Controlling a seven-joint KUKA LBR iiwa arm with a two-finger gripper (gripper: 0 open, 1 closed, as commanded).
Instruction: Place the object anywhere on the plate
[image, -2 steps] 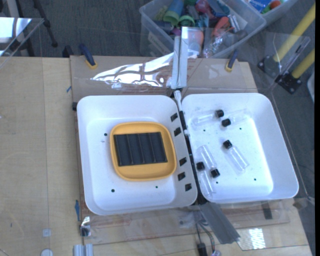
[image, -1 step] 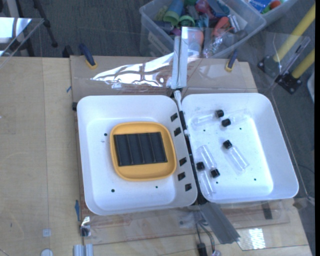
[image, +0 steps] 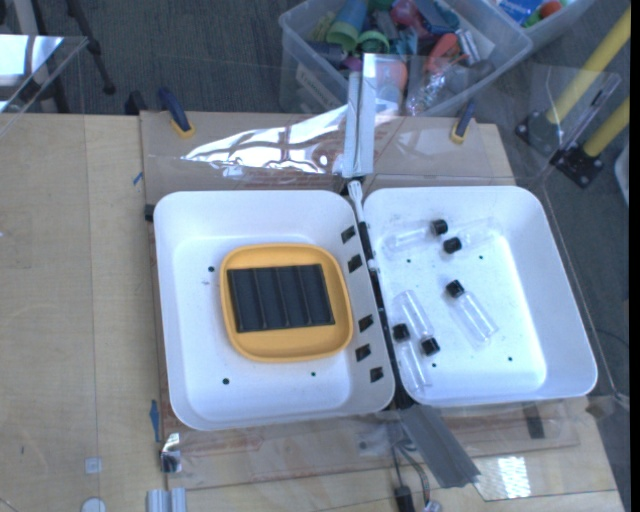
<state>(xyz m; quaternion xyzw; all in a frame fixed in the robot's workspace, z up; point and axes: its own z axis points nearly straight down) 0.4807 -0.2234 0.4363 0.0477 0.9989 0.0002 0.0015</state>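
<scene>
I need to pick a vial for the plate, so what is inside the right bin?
The right bin holds several clear vials with black caps, among them one near the middle and one by the divider. Being transparent, they blur against the white floor, so an exact count is uncertain.

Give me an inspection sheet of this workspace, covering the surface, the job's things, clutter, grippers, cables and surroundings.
Surface: light wooden bench bearing two shallow white bins, left bin and right bin, side by side.
Job's things: yellow rounded plate with a dark ribbed centre in the left bin; several small clear vials with black caps scattered in the right bin.
Clutter: crumpled shiny film behind the bins.
Grippers: nothing seen.
Cables: dark leads below the bins' front edge.
Surroundings: clear tub of colourful toys behind the bench.
</scene>
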